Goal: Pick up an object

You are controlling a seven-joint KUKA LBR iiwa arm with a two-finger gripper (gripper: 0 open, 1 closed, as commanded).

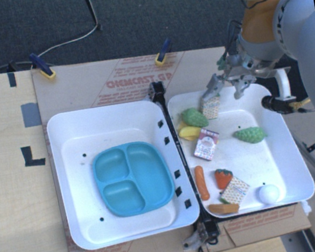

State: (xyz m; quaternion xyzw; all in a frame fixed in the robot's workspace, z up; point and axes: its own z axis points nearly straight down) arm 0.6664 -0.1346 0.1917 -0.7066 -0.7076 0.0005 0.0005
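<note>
Claw [224, 88] spread above right bin [282, 148], beside small packet [211, 107].

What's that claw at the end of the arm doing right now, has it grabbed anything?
Gripper: fingers spread open, nothing between them. It hangs over the far edge of the right bin, just above a small patterned packet.

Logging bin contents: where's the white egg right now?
The white egg sits in the right bin, at its near right corner, just right of the checkered cracker.
</note>
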